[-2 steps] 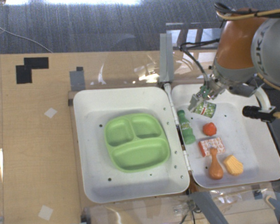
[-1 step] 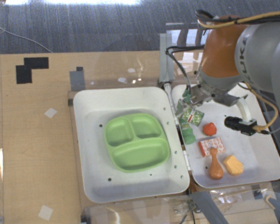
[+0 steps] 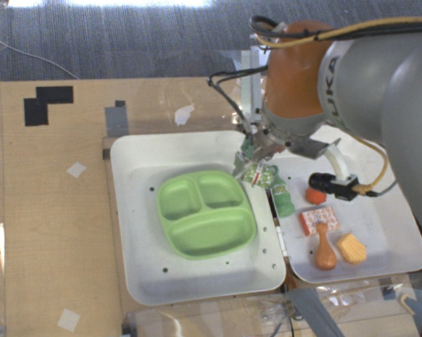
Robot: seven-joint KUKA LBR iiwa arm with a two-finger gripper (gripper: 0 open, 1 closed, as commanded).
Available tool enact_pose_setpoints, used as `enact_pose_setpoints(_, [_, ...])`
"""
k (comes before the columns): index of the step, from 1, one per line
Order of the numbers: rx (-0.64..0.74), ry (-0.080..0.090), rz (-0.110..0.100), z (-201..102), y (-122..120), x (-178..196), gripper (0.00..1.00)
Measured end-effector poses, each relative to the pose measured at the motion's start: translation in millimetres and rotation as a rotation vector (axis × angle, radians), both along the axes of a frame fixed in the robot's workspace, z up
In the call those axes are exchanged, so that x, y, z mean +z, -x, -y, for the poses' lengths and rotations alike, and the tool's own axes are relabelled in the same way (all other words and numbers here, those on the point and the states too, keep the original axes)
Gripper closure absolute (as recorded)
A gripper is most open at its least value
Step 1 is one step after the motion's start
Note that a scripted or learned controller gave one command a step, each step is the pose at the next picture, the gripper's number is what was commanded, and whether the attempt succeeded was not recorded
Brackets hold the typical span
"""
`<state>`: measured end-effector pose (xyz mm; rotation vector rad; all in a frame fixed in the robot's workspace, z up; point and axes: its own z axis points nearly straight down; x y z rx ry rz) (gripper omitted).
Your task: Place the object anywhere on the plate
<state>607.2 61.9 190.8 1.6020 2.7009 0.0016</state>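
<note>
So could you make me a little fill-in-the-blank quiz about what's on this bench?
1. The plate is coloured ____.
2. The plate lies in the ____ bin of the view.
3. The plate is split into ____ compartments.
4. The arm has an ____ band above its wrist.

Missing words: green; left; three; orange

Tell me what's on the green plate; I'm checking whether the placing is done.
The green plate shows three bare compartments. The pincer hangs at its upper right corner with a green-and-white object; the arm hides what's beneath.

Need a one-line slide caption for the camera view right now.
KUKA arm's claw over the bins' shared edge beside the green plate; toy foods in the right bin.
</note>
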Motion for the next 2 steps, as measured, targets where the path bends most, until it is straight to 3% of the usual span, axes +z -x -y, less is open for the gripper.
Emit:
enact_pose_setpoints(1, [-0.279, 0.0, -0.004, -68.7, 25.3, -52.5, 1.0])
enact_pose_setpoints(2, [0.17, -0.001, 0.02, -49.3, 13.3, -81.0, 1.0])
